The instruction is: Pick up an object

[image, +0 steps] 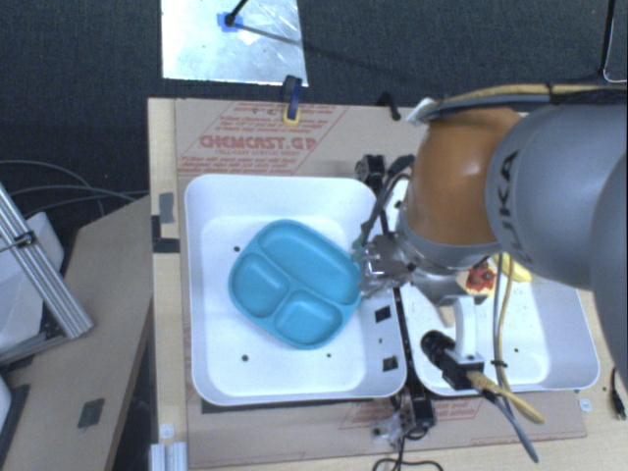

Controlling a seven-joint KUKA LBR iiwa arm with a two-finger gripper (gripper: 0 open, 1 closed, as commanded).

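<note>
At the near edge of the counter (294, 422), cables and a yellow lead trail across the front of the right bin (549, 361), whose white floor is partly covered by the arm. A small red and yellow thing (481, 278) lies in that bin, half hidden behind the wrist, too obscured to name. Further in, the left bin (226, 361) holds a blue divided plate (294, 283), lying flat and slightly turned, with three shallow compartments facing up. The claw (371, 266) sits at the plate's right rim, close to the wall between the bins; whether it is spread or pressed together I cannot tell, because the orange band and grey wrist (461, 194) hang over it. The plate looks like moulded plastic: light, stiff, smooth and likely slippery, with no soft part to sink into. A hold on the raised outer rim, or across one of the ridges between compartments, seems the best chance, since its broad flat body offers nothing narrow to pinch. Beyond the bins lies printed cardboard (260, 130) and a shiny sheet (231, 27).
</note>
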